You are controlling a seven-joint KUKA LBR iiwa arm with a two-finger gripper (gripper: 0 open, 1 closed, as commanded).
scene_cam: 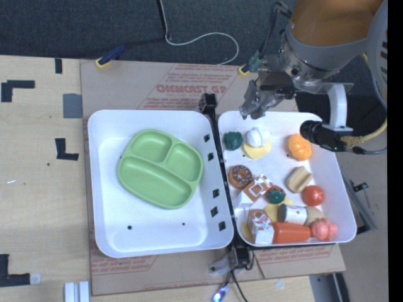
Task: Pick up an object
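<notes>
Pale wooden surface [38,187] carries two white bins. Nearest in the right bin [337,175] lie toy foods — an orange carrot [291,233], a red tomato [312,195], a donut [240,176]. The left bin [104,168] holds a green divided plate [161,168]. Farther back the gripper [254,110] hovers just above a white-and-yellow egg [256,142], nothing between its fingers — spread or pressed together, I cannot tell. This looks like the approach; next, a straight descent onto the egg.

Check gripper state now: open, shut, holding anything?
Gripper: cannot be told from the camera view. It hangs over the far edge of the right bin, near the white and yellow toy; nothing visibly held.
</notes>
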